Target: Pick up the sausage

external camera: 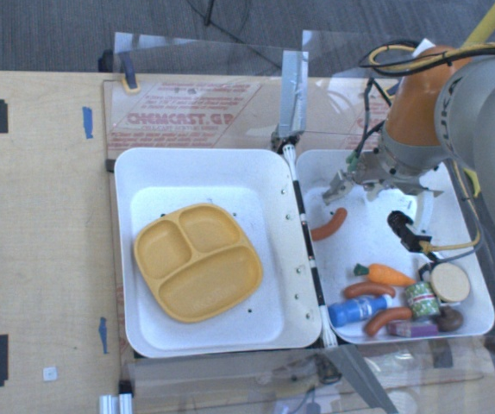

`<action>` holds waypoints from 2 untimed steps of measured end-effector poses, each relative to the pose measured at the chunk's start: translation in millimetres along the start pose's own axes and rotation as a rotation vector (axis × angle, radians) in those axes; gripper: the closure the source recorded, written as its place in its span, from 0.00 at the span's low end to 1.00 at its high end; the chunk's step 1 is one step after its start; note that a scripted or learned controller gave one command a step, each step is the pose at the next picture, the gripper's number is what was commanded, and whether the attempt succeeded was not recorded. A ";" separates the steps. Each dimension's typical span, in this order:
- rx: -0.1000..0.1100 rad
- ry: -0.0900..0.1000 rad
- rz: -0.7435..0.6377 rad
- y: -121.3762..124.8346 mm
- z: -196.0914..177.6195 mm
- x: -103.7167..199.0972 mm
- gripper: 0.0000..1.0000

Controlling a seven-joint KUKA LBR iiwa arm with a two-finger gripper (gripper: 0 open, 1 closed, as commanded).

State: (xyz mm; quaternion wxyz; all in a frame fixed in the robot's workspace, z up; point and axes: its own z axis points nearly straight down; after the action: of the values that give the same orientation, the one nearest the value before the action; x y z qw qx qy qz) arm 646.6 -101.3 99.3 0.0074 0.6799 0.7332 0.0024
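Bench, two white bins; yellow tray (197,260) left.
Gripper (338,190) just above sausage (329,223), right bin (480,317); finger state unreadable.

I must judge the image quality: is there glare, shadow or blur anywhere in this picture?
Camera view: sharp overall; clear plastic sheet behind the bins shows mild glare; yellow tray casts a soft shadow in the left bin; the sausage is clearly visible; the gripper looks slightly blurred.

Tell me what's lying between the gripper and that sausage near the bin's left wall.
Nothing: the camera view shows bare white bin floor between the gripper and the sausage.
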 end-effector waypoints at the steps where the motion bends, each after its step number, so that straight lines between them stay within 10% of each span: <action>1: 0.005 0.007 -0.156 -3.2 9.5 -5.2 0.00; 2: -0.002 0.002 -0.157 -0.6 -0.4 -6.5 1.00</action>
State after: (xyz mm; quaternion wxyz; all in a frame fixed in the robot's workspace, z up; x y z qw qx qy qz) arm 646.4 -107.9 99.7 0.0077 0.6205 0.7841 0.0031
